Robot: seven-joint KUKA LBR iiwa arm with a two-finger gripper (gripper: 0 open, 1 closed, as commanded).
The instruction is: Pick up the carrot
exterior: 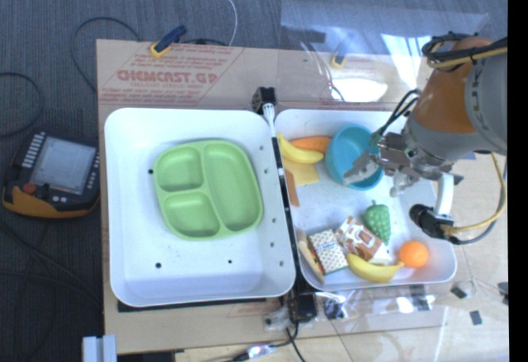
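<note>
Teach pendant (51, 175): lying on the floor to the left of the worktop (165, 76), screen facing up.
Left bin (132, 270): sitting on the worktop and holding a green divided plate (208, 189), which is resting near the bin's middle.
Right bin (437, 270): sitting just beside the left bin, the two rims touching along the centre line.
Banana, upper (299, 154): lying at the right bin's upper left corner, above a yellow block (304, 175).
Carrot (312, 143): lying at the upper left of the right bin, touching the upper banana and wedged between it and the blue bowl (351, 152).
Blue bowl: tipping on its side, its opening facing the gripper.
Lower group: a small carton (327, 251), a snack packet (360, 238), a second banana (373, 270), a green strawberry-shaped toy (379, 220) and an orange (413, 255) are crowding the bin's lower edge.
Gripper (363, 173): hovering at the bowl's lower right rim, well apart from the carrot; finger state cannot be told from this view.
Arm (462, 105): reaching in from the right over the right bin.
</note>
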